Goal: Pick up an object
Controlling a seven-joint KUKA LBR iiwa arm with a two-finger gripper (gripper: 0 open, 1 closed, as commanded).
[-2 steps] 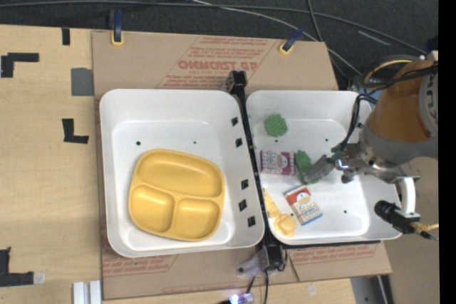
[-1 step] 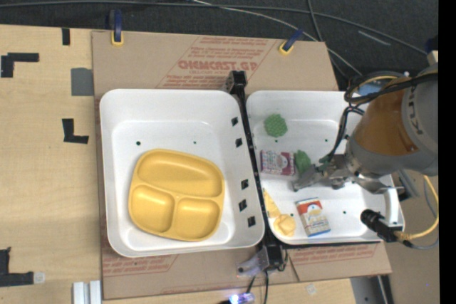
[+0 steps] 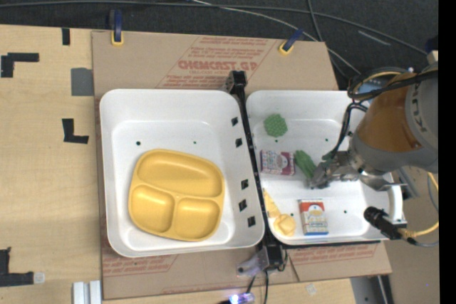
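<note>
So here's the setup: two shallow white plastic bins sit side by side on a cardboard sheet, and I'll use the black divider strip (image 3: pixel 244 153) where they meet as my reference point.

Left of that divider, the left white bin (image 3: pixel 114 153) holds a yellow plastic tray with three compartments (image 3: pixel 177 194), sitting toward the near side of the bin.

Right of the divider, the right white bin (image 3: pixel 313 105) has all the small stuff. A green bumpy ball-ish thing (image 3: pixel 276 126) is a little way right of the divider, toward the far side. Nearer, just beside the divider, lies a small pink and white packet (image 3: pixel 276 162). Touching that packet's right edge is a long green object (image 3: pixel 305 164), lying at a slant. Down by the near end of the divider there's a pale yellow lumpy piece (image 3: pixel 279 218), and just right of that a small red and white box (image 3: pixel 314 216).

The grey arm with the orange band (image 3: pixel 395 128) comes in from the far right, well away from the divider. Its two-finger gripper (image 3: pixel 322 176) is low in the right bin, right at the near end of the long green object. Honestly I can't tell how the claw is set; that end is just a dark blur from where I'm standing.
</note>
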